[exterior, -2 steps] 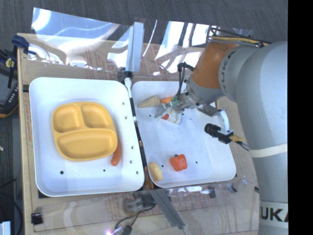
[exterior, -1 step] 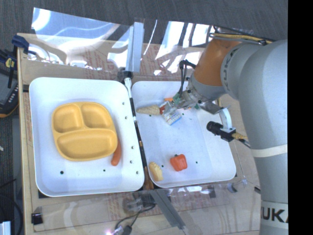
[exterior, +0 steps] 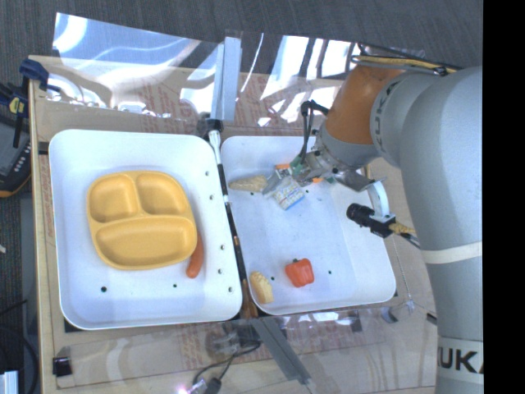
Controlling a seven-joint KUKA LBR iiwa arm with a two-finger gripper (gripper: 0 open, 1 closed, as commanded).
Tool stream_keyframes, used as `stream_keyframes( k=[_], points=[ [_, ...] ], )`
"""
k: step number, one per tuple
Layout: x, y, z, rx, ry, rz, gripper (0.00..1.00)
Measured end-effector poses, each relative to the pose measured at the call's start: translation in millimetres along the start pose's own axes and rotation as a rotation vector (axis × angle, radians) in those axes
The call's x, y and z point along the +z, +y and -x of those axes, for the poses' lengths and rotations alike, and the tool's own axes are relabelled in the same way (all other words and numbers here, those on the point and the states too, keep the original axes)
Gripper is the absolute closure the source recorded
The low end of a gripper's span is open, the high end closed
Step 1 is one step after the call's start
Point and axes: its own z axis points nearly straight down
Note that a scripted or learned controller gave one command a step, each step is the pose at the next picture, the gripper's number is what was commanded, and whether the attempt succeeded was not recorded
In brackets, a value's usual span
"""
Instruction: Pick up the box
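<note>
The grey arm (exterior: pixel 426 179) reaches in from the right, its orange band (exterior: pixel 353 109) sitting above the upper part of the right bin (exterior: pixel 361 277). The end effector (exterior: pixel 302 171) is low over that bin's upper middle, right at the box (exterior: pixel 288 194), a small pale carton with bluish markings that lies tilted on the bin floor. The box appears to touch the end effector's tip, but whether it sits between the fingers or merely beside them cannot be told, and nor can it be told if the end effector is apart or together.

Just left of the box lies a pale, elongated toy food piece (exterior: pixel 248 185), near the bin's left wall. Toward the front of the same bin sit a red-orange toy pepper (exterior: pixel 300 272) and, at the front left corner, a small tan piece (exterior: pixel 262 286); the two are near each other but apart.

The left bin (exterior: pixel 74 294) holds a yellow divided plate (exterior: pixel 141 219) with three compartments. An orange sausage-like piece (exterior: pixel 195 263) rests on the bin floor just beside the plate's lower right edge. Both bins stand side by side on the counter (exterior: pixel 164 347).
</note>
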Motion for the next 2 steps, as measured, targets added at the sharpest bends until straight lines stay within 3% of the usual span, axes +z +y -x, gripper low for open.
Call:
stream_keyframes(
  k=[1,2],
  points=[
    [13.3,7.2,2.5,0.014,0.000,-0.001,0.00],
    [0.6,9.3,3.2,0.010,-0.003,0.005,1.00]
  ],
)
